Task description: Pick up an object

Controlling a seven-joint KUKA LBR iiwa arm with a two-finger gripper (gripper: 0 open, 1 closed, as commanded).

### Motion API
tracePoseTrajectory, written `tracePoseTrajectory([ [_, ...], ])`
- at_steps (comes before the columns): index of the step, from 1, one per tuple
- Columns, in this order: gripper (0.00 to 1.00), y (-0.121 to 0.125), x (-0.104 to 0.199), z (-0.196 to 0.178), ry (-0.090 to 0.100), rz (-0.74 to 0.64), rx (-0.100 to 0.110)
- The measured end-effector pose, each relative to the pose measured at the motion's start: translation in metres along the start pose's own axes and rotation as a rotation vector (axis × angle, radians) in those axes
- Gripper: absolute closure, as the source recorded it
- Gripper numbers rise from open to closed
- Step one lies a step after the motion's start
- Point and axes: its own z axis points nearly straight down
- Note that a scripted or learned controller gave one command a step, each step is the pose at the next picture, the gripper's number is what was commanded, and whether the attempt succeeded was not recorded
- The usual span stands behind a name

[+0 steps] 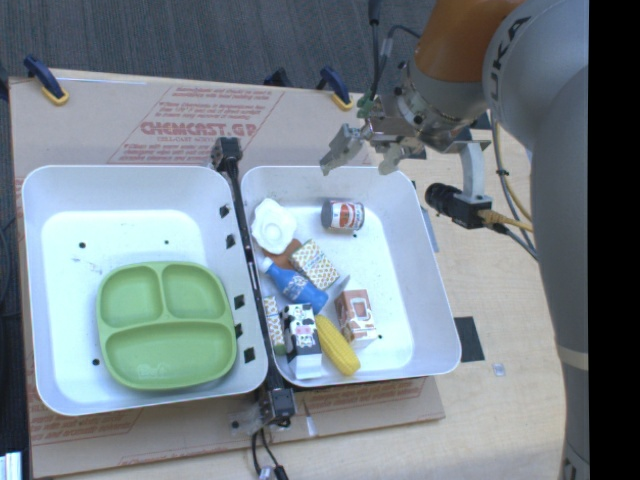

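The tool (362,152) hangs over the far rim of the right bin (432,268), its two fingers (338,151) spread apart with nothing between them — open and empty. The grey arm (540,58) with its orange band (470,18) reaches in from the right above it.

Just below the tool, on the bin floor, lies a small can (343,216) on its side, red-labelled, apart from the fingers. To the tool's lower left sits a white cup-like piece (272,226), and beneath that a checkered packet (315,262) touching a blue bottle (295,285). Further from the tool, toward the near rim, a small red-and-white carton (357,315) lies beside a yellow corn cob (337,346), which presses against a black-and-white carton (302,340) — the cluster is packed close along the bin's left side.

Well to the tool's left, the left bin (60,208) holds a green divided plate (165,325) with three compartments. Both bins rest on a cardboard sheet (200,123) printed in red, clipped to the tabletop (500,368) by blue clamps (46,78) at the far edge.
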Motion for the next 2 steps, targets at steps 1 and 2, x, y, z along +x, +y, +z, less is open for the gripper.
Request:
tracePoseTrajectory([
  [1, 0.0, 0.025, -0.001, -0.062, -0.001, 0.0, 0.001],
  [2, 0.0, 0.031, -0.052, -0.121, -0.002, 0.003, -0.001],
])
